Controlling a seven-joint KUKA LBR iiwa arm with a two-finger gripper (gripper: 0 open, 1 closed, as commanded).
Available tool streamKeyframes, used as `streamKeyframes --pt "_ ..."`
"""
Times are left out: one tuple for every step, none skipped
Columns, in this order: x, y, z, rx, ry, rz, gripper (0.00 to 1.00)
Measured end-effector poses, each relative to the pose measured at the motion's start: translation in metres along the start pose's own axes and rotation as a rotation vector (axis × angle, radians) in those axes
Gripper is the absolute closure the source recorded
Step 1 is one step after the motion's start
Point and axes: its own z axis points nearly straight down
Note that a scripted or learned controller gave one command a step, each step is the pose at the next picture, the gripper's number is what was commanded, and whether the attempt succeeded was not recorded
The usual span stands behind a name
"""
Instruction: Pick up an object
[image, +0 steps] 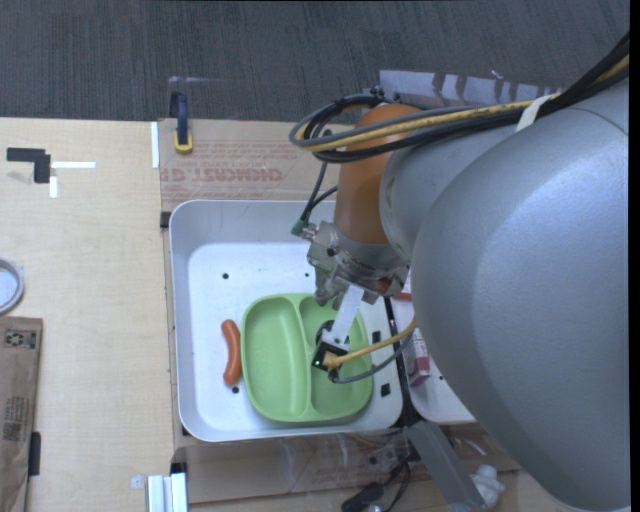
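Note:
A green two-compartment tray (285, 365) lies in the near half of the left white bin (200, 260). An orange sausage-shaped piece (231, 352) rests on the bin floor just left of the tray, apart from it. My gripper (327, 298) hangs over the tray's right compartment near its far edge, below the orange band of the arm. The wrist hides what is directly under it.
The grey arm covers most of the right side, including the right bin (445, 400), where a small red and white item (418, 358) peeks out. A blue clamp (181, 122) holds the cardboard behind the left bin. The wooden bench (80, 250) lies to the left.

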Motion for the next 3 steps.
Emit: streamKeyframes --pt "-0.03 -0.028 -0.027 0.001 0.0 -0.02 1.0" --pt "-0.031 -0.028 -0.034 0.003 -0.004 -0.022 1.0" --pt "-0.063 -0.04 -0.022 0.002 -0.001 0.094 1.0"
